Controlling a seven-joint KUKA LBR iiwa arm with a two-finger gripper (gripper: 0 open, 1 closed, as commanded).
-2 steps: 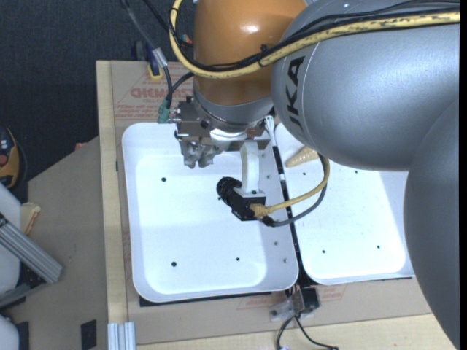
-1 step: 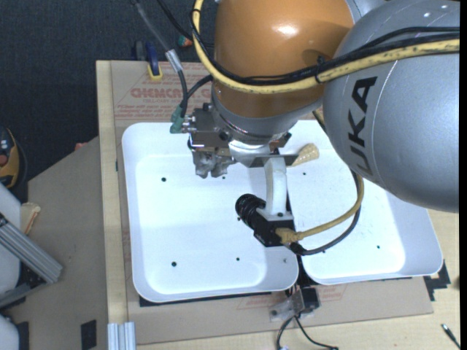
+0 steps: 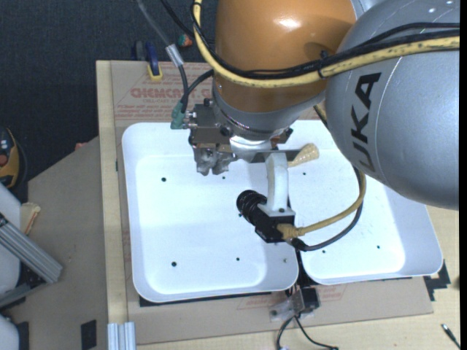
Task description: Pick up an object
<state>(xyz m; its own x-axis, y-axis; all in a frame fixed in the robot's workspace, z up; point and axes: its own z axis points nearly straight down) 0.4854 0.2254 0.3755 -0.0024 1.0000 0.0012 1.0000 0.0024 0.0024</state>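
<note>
The fingers (image 3: 209,162) hang low over the left bin (image 3: 157,217); whether they are open or closed cannot be told. The beige-tipped stick (image 3: 306,154) nearby looks light and stiff, and is probably best pinched across its shaft.

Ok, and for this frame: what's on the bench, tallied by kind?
White bins: 2
Tan object, partly hidden, at the far side of the bins: 1
Blue clamp at the board's far edge: 1
Total: 4
</note>
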